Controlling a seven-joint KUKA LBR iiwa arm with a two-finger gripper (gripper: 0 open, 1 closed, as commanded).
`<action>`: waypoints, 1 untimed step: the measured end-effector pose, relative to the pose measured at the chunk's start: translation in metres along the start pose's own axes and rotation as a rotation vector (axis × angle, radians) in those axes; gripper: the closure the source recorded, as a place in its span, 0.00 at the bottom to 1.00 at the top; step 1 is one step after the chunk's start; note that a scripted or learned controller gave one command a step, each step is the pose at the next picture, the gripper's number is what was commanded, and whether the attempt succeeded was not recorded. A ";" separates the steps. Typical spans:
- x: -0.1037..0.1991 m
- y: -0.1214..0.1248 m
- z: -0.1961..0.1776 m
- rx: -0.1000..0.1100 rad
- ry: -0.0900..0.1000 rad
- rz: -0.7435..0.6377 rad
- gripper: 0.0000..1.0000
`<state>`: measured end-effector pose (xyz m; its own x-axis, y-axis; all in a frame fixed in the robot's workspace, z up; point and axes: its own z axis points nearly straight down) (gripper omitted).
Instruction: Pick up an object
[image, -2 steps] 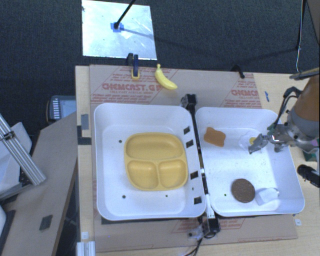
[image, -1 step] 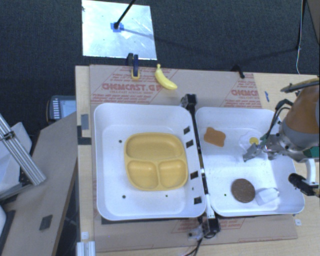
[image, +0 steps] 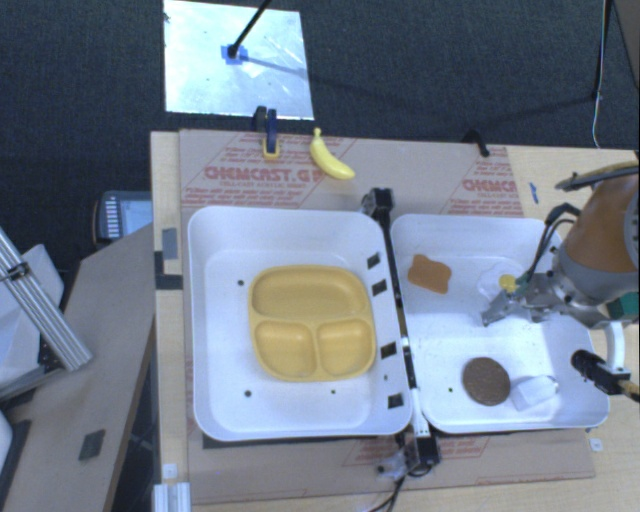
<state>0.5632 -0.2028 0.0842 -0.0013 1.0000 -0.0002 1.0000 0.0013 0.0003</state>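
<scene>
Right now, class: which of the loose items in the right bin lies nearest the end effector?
The orange-brown block lies nearest the end effector, up and to its left; the round brown disc and white piece sit lower in the right bin.

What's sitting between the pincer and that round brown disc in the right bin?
Nothing visible. The pincer hangs over the right-hand shallow white bin, and the round brown disc lies below it in the view, with bare white floor between them. The orange-brown sponge-like block is off to the side, and a small white object lies beside the disc.
</scene>
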 end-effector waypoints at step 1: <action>-0.001 0.001 -0.012 -0.004 -0.002 0.000 1.00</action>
<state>0.5643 -0.2033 0.0960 -0.0010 1.0000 -0.0018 1.0000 0.0010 0.0043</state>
